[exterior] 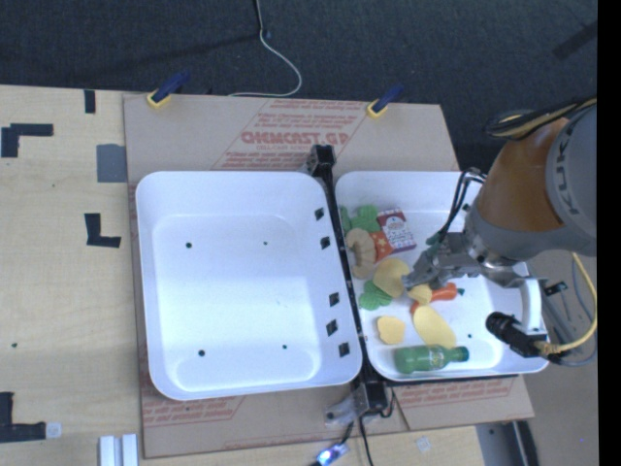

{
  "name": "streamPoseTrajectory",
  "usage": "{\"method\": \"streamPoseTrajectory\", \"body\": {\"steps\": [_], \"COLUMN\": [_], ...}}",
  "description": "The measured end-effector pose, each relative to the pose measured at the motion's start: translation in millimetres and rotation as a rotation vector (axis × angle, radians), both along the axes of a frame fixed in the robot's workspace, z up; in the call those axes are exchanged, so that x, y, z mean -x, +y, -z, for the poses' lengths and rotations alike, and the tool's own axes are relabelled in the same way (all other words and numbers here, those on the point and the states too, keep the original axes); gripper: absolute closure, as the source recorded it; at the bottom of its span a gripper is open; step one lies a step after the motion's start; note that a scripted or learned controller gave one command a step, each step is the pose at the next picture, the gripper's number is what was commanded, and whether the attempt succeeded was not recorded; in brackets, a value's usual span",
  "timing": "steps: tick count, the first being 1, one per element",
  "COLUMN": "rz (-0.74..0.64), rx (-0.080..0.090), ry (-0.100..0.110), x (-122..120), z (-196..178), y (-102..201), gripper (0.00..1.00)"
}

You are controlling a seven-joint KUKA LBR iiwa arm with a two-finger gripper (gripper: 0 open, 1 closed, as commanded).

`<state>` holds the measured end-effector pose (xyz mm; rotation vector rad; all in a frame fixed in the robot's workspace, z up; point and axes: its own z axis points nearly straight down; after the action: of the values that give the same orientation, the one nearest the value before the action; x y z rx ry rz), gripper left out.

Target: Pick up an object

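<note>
**Pincer low over the toys in the right bin**

On the table [58, 289] there are two white bins side by side. The left bin [243, 357] has bare white bottom. The right bin [475, 357] holds all the small toy foods, packed in its left half.

I count one green bottle [430, 358] lying on its side near the front wall, three yellow pieces [433, 325], one red and white small box [395, 229] near the back, one orange and red piece [439, 294], one beige ring-shaped piece [362, 247], and some green leafy pieces [366, 217] whose number I cannot tell.

The arm [529, 202] comes from the right, and its pincer [423, 273] is down among the toys, just beside one yellow piece and the orange and red piece. Whether its fingers are apart or together, I cannot tell.
</note>
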<state>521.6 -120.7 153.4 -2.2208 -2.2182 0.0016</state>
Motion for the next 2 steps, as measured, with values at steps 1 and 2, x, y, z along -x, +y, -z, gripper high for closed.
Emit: {"method": "streamPoseTrajectory", "body": {"steps": [1,2], "rz": [-0.01,-0.01], "rx": [-0.001,0.0], "ry": [-0.003,-0.005], "x": [-5.4,-33.7], "z": [-32.4,-72.5], "y": [72.7,147.9], "gripper": [1.0,1.0]}}
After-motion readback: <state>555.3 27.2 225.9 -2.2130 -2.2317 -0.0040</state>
